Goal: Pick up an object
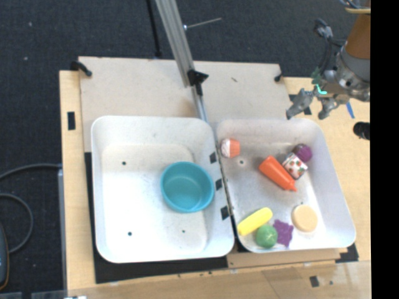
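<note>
Two-finger gripper (313, 108) hovers over right white bin's (333, 185) far rim, fingers spread, nothing between them; orange plastic carrot (277, 172) lies mid-bin, touching a white patterned cube (295, 166); blue plastic bowl (187, 187) sits in left white bin (118, 167).

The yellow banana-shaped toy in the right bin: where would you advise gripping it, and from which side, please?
Probably across the middle of the yellow toy, from above. It lies flat and slanted, long sides free there; its lower end touches the green ball.
</note>
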Controlling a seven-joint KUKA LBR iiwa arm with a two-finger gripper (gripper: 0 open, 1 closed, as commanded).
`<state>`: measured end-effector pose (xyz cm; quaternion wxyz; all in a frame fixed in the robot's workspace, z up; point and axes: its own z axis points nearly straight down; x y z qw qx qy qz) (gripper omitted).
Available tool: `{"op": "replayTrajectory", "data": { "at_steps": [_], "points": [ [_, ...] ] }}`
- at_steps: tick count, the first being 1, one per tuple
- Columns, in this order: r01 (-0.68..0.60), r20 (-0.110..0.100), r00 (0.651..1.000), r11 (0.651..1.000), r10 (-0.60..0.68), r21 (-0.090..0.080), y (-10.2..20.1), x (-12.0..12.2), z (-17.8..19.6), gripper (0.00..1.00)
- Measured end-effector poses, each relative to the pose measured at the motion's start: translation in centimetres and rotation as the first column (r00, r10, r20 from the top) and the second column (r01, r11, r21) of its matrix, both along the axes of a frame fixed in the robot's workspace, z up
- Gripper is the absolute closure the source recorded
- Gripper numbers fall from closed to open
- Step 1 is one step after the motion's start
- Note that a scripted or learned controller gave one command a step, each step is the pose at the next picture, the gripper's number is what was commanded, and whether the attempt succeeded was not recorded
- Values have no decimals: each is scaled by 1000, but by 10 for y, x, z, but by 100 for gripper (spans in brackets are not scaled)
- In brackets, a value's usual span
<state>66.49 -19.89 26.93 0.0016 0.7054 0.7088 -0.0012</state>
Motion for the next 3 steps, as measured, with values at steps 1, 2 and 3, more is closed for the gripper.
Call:
{"op": "replayTrajectory", "data": {
  "at_steps": [1,2,3],
  "points": [
    [1,-5,1000,1000,-1,2,6,-6,-57,0],
    [1,-1,1000,1000,-1,1,8,1,-101,0],
    [0,-4,1000,1000,0,2,15,-6,-154,0]
  ]
}}
